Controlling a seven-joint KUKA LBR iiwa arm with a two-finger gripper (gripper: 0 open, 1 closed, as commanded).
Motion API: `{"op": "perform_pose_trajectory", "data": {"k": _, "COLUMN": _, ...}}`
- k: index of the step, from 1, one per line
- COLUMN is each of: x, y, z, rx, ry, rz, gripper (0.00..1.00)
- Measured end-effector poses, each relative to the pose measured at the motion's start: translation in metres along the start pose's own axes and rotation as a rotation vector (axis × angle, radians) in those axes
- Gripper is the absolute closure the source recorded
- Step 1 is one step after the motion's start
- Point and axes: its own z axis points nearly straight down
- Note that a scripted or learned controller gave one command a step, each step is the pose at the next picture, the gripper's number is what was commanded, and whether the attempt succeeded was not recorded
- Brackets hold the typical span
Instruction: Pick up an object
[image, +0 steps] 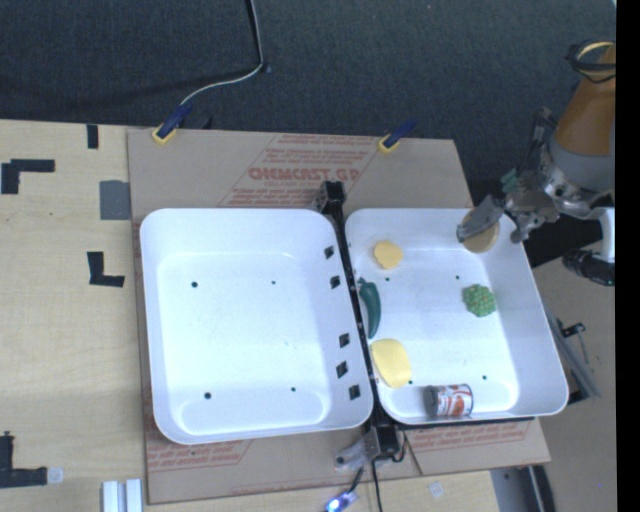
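Note:
The right bin (500, 350) holds several objects. A small yellow round piece (388, 255) lies near its back left, and a dark green curved object (370, 305) rests against the left wall. A bumpy green lump (480, 300) sits at the right, a larger yellow lump (391, 361) at the front left, and a red-and-silver can (452, 401) lies on its side at the front. My gripper (480, 230) hangs over the bin's back right corner. A small tan round thing (485, 241) shows right at its tip; whether it is gripped is unclear.
The left bin (240, 320) stands beside the right one, with black clips (345, 340) along the shared wall. Both rest on a cardboard sheet (290, 170). The arm's orange band (590, 110) and wrist stand at the right edge.

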Motion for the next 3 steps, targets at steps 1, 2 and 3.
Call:
{"op": "perform_pose_trajectory", "data": {"k": 1, "x": 0.084, "y": -0.008, "z": -0.059, "rx": -0.006, "ry": 0.002, "rz": -0.009, "gripper": 0.00}}
{"op": "perform_pose_trajectory", "data": {"k": 2, "x": 0.079, "y": -0.009, "z": -0.065, "rx": 0.000, "ry": 0.000, "rz": -0.003, "gripper": 1.00}}
{"op": "perform_pose_trajectory", "data": {"k": 3, "x": 0.100, "y": -0.028, "z": -0.255, "rx": -0.020, "ry": -0.003, "rz": -0.003, "gripper": 1.00}}
